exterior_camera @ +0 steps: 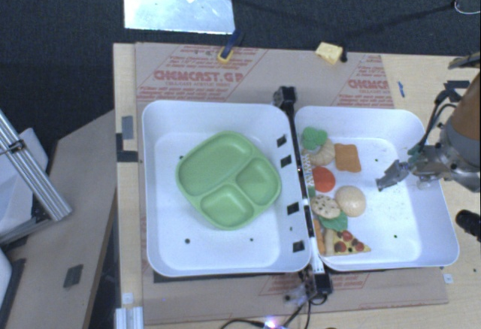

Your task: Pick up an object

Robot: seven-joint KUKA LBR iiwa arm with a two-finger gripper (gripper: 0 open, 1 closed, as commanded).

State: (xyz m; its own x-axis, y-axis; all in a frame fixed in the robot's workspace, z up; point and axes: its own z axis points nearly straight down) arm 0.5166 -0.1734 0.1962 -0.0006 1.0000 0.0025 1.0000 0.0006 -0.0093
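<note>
We are looking down as the gripper (391,176) is hovering over the right bin (421,245), fingers seemingly parted, grasping nothing. The toy foods are lying to its left against the divider; the cream bun (350,200) is sitting nearest, slightly below-left.

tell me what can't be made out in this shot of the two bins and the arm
- Gripper, camera view: small and blurred over the right bin; whether it is open or shut can't be told.
- Arm: cut off by the right edge.
- Toy food pile along the right bin's left wall: pieces overlap, so lower ones are partly hidden and too small to name surely.
- Green tray in the left bin: hides the floor beneath it.
</note>
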